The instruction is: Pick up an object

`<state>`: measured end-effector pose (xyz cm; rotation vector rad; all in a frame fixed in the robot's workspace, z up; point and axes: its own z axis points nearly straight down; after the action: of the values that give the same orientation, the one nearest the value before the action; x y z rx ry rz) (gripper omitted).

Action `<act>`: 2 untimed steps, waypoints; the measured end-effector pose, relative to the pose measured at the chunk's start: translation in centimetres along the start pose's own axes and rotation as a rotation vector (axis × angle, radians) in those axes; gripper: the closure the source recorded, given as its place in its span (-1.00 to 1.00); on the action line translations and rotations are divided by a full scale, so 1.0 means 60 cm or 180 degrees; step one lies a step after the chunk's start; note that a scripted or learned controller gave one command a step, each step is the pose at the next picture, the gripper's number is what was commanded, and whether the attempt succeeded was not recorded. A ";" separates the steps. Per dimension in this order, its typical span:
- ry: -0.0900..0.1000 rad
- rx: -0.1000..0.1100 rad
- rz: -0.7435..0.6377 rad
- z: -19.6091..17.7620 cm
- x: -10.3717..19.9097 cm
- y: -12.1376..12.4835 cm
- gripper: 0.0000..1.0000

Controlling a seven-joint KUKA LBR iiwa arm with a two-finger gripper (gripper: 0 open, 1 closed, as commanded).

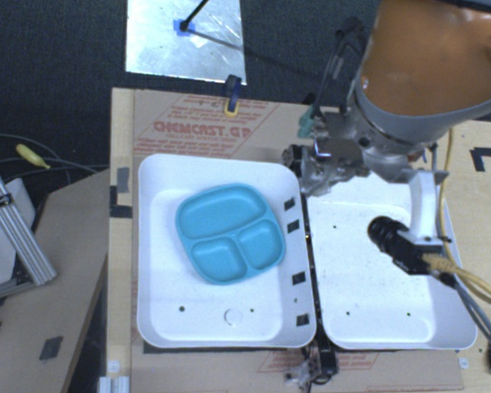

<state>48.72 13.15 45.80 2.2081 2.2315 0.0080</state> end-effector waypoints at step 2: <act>-0.0004 0.0012 0.0018 0.016 0.073 -0.001 1.00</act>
<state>48.64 17.51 44.88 2.2157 2.2264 0.0025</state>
